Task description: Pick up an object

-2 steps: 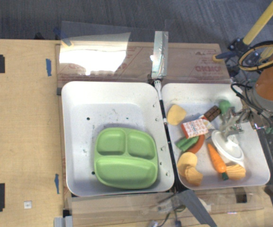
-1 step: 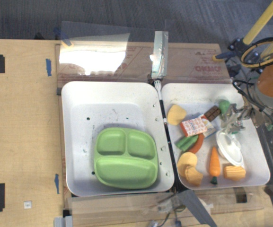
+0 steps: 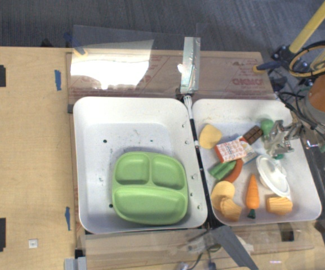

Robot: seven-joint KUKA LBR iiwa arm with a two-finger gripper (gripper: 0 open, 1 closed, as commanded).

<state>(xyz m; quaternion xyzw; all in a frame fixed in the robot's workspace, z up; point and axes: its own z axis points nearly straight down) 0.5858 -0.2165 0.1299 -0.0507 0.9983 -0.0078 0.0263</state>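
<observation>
From the overhead camera view, the gripper [image 3: 279, 142] is hanging low over the right bin [image 3: 311, 176], just beside a green toy [image 3: 267, 126] and a white lid [image 3: 274, 176], probably lining up a grasp. Whether its jaws are apart, I cannot tell. A green divided plate [image 3: 150, 188] is sitting in the left bin [image 3: 94, 122].

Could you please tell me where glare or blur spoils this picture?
In the camera view, glare whitens the clear plastic sheet behind the left white bin; the metal hand over the right white bin looks soft; the green divided plate is sharp.
</observation>
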